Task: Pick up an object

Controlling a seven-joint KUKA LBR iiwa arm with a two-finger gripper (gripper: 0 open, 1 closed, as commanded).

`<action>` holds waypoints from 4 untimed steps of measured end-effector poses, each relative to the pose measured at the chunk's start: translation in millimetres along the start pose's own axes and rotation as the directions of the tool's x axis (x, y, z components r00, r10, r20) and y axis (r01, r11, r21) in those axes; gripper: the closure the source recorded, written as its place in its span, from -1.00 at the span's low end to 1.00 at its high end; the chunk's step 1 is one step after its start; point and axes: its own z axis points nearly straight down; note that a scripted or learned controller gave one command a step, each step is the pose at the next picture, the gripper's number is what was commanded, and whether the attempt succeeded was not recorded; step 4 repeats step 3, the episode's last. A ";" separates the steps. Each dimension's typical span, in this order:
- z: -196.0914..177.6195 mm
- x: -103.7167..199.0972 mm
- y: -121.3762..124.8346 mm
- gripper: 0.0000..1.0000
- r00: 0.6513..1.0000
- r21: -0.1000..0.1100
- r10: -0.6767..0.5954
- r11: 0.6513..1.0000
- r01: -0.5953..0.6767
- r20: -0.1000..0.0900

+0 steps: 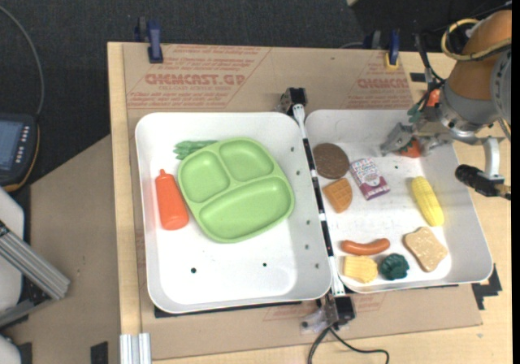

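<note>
Camera view looked down on the bench (122,192). In the left bin (154,273) an orange bottle (171,201) lay just beside a green divided plate (236,189), with a green leafy piece (188,148) at the plate's upper left. In the right bin (479,253) sat a brown patty (331,160), a waffle (338,194), a pink carton (370,178), a sausage (366,247), a yellow piece (361,270), a dark green piece (396,266), corn (426,200) and toast (426,248). The hand (406,141) sat low at that bin's upper edge over a small red object (413,149); whether it gripped anything could not be told.
</note>
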 end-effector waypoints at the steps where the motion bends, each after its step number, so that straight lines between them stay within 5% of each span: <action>1: -16.7 -0.3 2.6 1.00 1.000 -0.010 -0.003 1.000 0.003 0.009; 2: 0.7 83.2 6.3 1.00 1.000 0.014 -0.004 1.000 0.004 0.013; 3: -102.5 176.7 -25.0 1.00 1.000 -0.009 -0.009 1.000 0.009 0.003; 4: -102.5 176.7 -25.0 1.00 1.000 -0.009 -0.009 1.000 0.009 0.003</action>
